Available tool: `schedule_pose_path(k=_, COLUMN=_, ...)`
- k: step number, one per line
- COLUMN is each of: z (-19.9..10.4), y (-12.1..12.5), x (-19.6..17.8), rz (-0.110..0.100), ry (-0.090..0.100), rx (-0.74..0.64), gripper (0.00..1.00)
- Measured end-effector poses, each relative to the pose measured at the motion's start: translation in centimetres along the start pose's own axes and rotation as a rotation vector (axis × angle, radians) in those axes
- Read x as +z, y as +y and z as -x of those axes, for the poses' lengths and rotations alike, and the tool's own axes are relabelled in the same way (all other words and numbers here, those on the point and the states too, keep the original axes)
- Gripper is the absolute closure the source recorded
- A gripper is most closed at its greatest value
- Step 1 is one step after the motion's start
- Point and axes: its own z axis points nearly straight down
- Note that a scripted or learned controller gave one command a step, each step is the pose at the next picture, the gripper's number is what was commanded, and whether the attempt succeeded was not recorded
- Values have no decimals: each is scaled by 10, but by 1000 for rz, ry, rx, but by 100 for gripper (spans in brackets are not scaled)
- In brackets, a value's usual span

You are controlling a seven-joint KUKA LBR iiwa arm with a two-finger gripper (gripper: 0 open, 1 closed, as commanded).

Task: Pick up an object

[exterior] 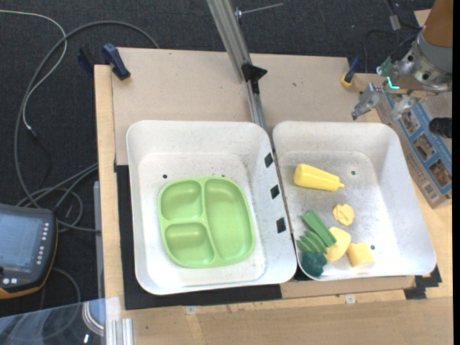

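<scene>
A dark green toy vegetable [313, 263] lies at the near edge of the right bin [402, 192], touching a lighter green pod [317, 228]; four yellow pieces share that bin: a corn cob [317, 177], a small shell-like piece [343, 213], a rounded piece [338, 246] and a block [360, 254]; the left bin [144, 157] holds one green three-compartment tray [207, 221]; the gripper [384, 95] hovers beyond the right bin's far corner, jaws spread, grasping nothing.
</scene>
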Motion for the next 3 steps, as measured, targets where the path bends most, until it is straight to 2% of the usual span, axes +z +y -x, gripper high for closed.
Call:
schedule_pose_path(k=1, z=0, y=0, x=0, rz=0, ry=0, rx=0, gripper=0)
schedule_pose_path(k=2, z=-61, y=5, x=-21, rz=7, ry=2, rx=-5, gripper=0)
schedule_pose_path(k=3, z=-57, y=5, x=-32, rz=8, ry=0, rx=-1, gripper=100)
